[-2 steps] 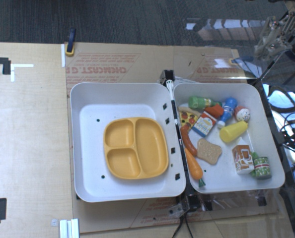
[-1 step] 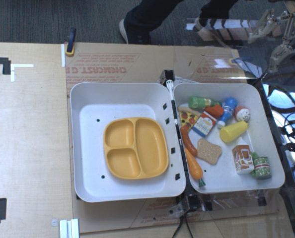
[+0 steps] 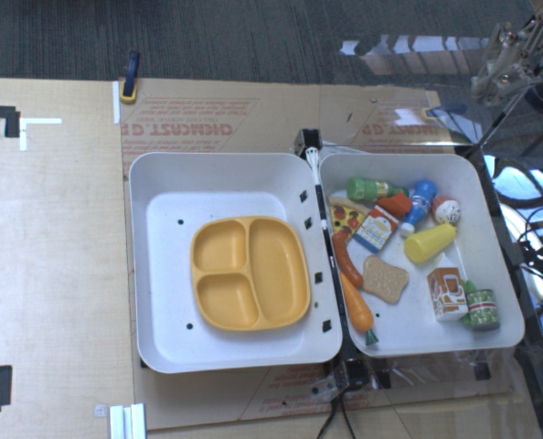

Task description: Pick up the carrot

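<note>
Carrot [image 3: 356,306] lies along right bin's [image 3: 505,273] left wall.

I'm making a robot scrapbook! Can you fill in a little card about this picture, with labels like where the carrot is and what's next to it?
carrot: orange, green tip, lying in the right bin against its left wall
beside carrot: hot dog just above it, bread slice to its right
other toys in right bin: pizza slice, yellow bottle, green bottle, green can
left bin: holds a yellow divided plate
carrot picked up: not yet
</note>
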`<action>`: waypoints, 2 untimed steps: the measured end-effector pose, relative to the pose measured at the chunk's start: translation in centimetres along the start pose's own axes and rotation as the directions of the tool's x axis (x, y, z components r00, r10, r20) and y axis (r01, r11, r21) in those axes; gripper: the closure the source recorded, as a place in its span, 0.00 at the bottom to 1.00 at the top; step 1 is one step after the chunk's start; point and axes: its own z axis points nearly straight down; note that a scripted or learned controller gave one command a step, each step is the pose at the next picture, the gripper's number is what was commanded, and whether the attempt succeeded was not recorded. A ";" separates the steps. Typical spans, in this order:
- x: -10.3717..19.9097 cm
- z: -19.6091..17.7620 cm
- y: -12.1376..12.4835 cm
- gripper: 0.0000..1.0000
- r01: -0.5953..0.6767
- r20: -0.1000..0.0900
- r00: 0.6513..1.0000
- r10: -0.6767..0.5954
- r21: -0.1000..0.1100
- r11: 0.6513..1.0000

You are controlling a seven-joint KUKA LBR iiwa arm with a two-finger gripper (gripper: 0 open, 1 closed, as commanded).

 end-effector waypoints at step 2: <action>-0.2 -0.9 -0.1 1.00 -0.001 0.006 1.000 0.001 0.002 1.000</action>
